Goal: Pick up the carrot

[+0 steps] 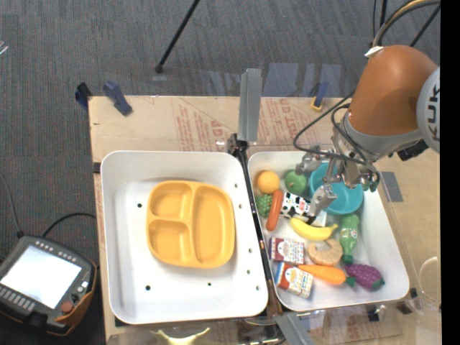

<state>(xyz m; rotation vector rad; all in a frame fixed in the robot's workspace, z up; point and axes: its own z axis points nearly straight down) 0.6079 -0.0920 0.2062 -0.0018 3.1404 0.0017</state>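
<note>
The carrot (325,273) is orange and tapered, with a green stub at its right end. It lies flat near the front of the right bin (394,244), between a small carton and a bunch of purple grapes. My gripper (323,196) hangs over the bin's back half, at the left rim of a blue bowl (348,200). It is well behind the carrot and apart from it. A banana (313,228) and a round tan biscuit (325,252) lie between the two. The arm's orange band (392,90) rises at the upper right.
Crowding the right bin are an orange ball (268,182), a green fruit (295,182), a red-orange sausage (274,209), a cow-patterned box (295,205), a green bottle (349,236), two cartons (286,250) and grapes (365,274). The left bin (122,264) holds a yellow divided plate (191,223).
</note>
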